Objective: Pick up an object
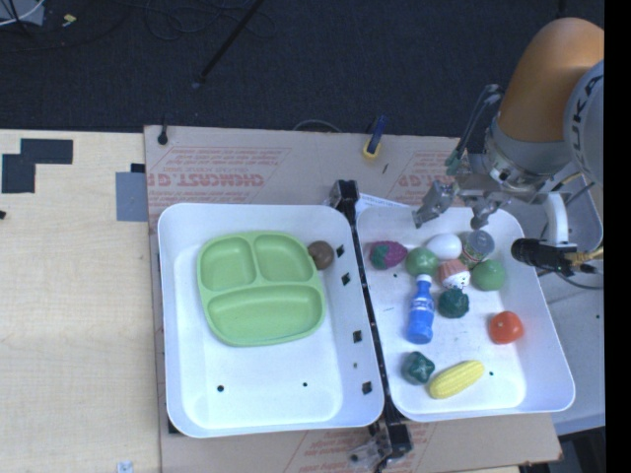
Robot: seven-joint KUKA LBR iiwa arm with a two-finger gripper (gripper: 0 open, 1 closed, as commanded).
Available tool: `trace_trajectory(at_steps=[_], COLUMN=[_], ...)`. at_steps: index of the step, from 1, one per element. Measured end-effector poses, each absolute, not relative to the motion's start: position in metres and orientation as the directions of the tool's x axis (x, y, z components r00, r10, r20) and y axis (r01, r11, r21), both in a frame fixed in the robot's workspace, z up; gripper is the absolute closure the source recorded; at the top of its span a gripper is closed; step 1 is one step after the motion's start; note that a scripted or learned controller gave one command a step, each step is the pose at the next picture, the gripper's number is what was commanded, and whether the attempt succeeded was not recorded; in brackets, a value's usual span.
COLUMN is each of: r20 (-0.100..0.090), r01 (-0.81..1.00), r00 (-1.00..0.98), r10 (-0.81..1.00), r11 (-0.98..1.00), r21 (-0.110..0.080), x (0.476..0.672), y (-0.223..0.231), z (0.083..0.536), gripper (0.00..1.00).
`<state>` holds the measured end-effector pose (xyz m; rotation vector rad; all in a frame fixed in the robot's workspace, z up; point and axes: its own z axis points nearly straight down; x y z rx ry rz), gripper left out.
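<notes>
Hovering at the upper right of the frame, our hand (456,203) hangs over the far rim of the right-hand white bin (552,363), fingers spread and holding nothing. Below it the candidates crowd together: a white egg-shaped piece (445,245), a green ball (421,261), and a blue plastic bottle (421,311). We judge the egg nearest for picking. The light-green divided tray (260,288) fills the left bin (187,382), leaving it unused.

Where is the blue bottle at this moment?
The blue bottle lies in the right bin, near its middle, just left of a dark green toy and below a lighter green ball.
</notes>
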<state>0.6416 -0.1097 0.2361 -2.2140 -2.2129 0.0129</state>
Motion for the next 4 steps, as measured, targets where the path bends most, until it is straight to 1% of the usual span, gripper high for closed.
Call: trace_trajectory(at_steps=[1, 2, 3, 4], r20=[0.000, 0.001, 0.001, -0.002], r01=[1.000, 1.000, 1.000, 1.000], r00=[-0.001, 0.000, -0.001, 0.001], r10=[1.000, 1.000, 1.000, 1.000], r11=[0.001, 0.000, 0.001, -0.001], r21=[0.000, -0.008, -0.005, -0.007], x=[0.644, 0.641, 0.638, 0.637], y=[-0.110, -0.115, -0.114, -0.113], z=[0.244, 0.182, 0.139, 0.086], gripper=[0.00, 0.00, 0.00, 0.00])
